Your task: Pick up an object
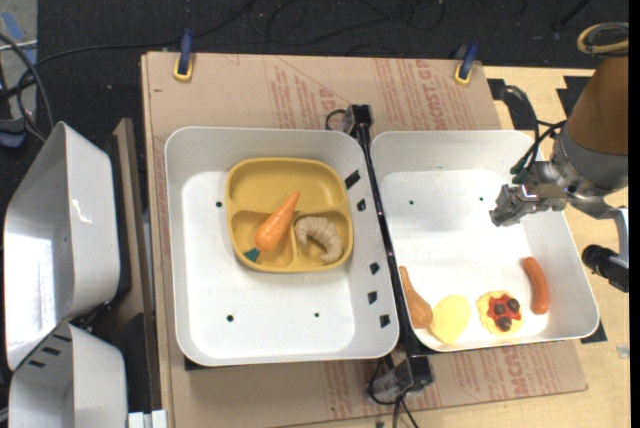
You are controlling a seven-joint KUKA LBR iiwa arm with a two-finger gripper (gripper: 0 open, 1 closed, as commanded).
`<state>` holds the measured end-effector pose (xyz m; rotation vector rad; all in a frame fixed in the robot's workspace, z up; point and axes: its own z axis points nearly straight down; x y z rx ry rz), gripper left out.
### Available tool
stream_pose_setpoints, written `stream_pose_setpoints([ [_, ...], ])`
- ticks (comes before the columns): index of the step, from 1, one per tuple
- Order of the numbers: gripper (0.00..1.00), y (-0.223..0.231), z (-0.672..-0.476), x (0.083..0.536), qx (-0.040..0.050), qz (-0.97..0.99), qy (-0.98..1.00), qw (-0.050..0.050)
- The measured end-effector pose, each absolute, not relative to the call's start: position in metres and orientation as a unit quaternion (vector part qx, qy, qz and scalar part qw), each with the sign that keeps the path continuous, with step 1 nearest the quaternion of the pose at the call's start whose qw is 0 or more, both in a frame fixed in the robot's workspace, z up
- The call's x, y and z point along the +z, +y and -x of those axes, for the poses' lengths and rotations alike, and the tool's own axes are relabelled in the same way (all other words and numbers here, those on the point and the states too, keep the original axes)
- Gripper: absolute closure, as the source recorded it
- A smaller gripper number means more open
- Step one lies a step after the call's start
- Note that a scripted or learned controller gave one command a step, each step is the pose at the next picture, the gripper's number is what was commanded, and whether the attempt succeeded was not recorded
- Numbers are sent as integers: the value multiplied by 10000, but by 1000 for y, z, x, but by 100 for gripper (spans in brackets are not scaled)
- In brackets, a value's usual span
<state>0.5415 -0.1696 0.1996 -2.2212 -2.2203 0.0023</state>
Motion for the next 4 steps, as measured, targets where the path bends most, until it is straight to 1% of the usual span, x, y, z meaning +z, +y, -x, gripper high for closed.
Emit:
stream_pose_setpoints([
  [1, 100, -115, -545, 194, 1, 7048, -7094, 8],
  [2, 100, -66, -551, 210, -11, 7044, -7098, -5],
  [3, 100, -3, -556, 221, -13, 7038, -7104, 1],
  [4, 100, 58, -557, 231, -10, 7038, -7104, 0],
])
